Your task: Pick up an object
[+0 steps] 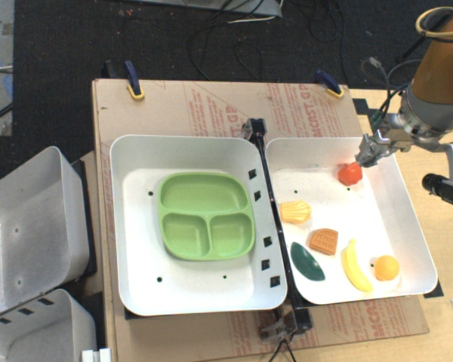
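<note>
- We see the gripper [371, 151] low over the far corner of the right bin [415, 232], just beside a small red object [350, 173], perhaps a toy tomato, which lies on the bin floor at the near-left of the tool.
- We cannot tell how the jaws stand; they blur into the wrist hardware, and nothing shows between them.
- Our main worry: the red object looks round and smooth, so a closing grip that lands off-centre would likely squirt it sideways or roll it along the floor.
- The bin's far wall and right wall stand close to the tool; a descent here could clip a rim and shift the bin.
- Other candidates lie well apart toward the near side: a yellow ridged piece [295, 212], a waffle-like orange piece [324, 240], a dark green piece [307, 263], a banana [354, 265] and an orange ball [386, 267] just beside it.
- The left bin [128, 202] holds a green divided tray [207, 216], out of the way.
- The divider clips between the bins pose no obstacle here.
</note>
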Controlling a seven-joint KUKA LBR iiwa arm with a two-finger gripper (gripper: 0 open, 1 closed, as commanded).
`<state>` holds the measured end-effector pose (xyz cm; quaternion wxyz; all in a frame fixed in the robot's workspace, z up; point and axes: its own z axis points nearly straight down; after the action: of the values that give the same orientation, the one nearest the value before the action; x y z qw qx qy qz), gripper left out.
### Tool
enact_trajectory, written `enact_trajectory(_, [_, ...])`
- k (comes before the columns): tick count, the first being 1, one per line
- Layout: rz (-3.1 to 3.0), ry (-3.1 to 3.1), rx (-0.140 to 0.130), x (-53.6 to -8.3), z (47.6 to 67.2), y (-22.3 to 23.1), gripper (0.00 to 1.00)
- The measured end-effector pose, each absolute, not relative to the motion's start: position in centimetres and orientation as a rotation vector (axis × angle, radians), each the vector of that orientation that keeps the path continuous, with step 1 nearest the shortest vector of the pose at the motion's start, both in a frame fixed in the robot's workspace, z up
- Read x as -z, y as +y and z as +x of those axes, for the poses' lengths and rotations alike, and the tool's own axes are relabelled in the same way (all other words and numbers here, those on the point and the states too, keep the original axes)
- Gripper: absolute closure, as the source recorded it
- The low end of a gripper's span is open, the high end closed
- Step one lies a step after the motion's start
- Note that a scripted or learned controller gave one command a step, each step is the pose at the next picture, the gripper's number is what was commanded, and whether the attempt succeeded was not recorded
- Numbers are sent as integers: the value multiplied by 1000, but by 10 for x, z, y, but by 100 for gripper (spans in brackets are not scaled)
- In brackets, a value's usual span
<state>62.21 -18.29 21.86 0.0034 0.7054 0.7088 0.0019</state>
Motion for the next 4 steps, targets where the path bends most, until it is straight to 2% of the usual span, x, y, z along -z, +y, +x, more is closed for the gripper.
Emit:
enact_trajectory(1, [2213,2219,-5,-276,620,-192,100])
enact_trajectory(2, [2213,2231,-1,-263,624,-135,100])
enact_trajectory(4, [2216,2230,2,-258,613,-39,100])
